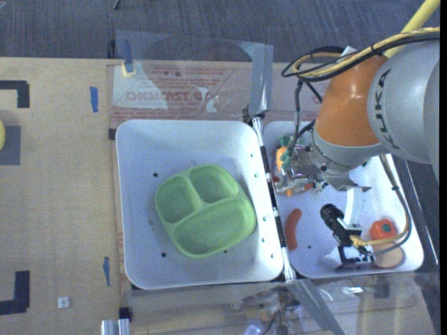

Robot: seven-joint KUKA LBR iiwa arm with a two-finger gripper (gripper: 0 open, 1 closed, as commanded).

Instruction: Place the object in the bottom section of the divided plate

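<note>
Tan table, two shallow white bins side by side, left bin at centre, right bin at three o'clock, blue tape strip at ten o'clock

The end effector is mostly hidden under the arm's orange band and grey wrist, so its fingers cannot be judged. Just beside it, a small colourful object is too covered to name. Behind it, the right bin is partly hidden by the arm. The arm is cut off by the right edge, and the yellow object, far away on the worktop, by the left edge.
</note>
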